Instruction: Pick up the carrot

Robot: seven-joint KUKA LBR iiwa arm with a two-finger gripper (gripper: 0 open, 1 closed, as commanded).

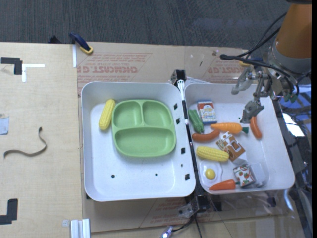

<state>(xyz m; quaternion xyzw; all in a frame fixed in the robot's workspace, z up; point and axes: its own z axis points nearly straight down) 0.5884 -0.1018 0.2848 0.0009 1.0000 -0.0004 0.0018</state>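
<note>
The carrot (227, 127) is orange with a green stub on its right end and lies across the middle of the right bin (277, 148). A second, smaller carrot (223, 185) lies near that bin's front wall. My gripper (243, 103) hangs over the back right part of the right bin, just above and to the right of the middle carrot. It is open with nothing between its fingers. The lower fingertip (247, 114) ends close to the carrot's green end.
Around the carrot lie a cucumber (195, 120), two sausages (205, 136) (255, 127), a corn cob (212, 154), small food boxes (206, 111) (231, 146) and a fried egg (210, 174). The left bin (94, 172) holds a green divided plate (144, 128) and a second corn cob (106, 114).
</note>
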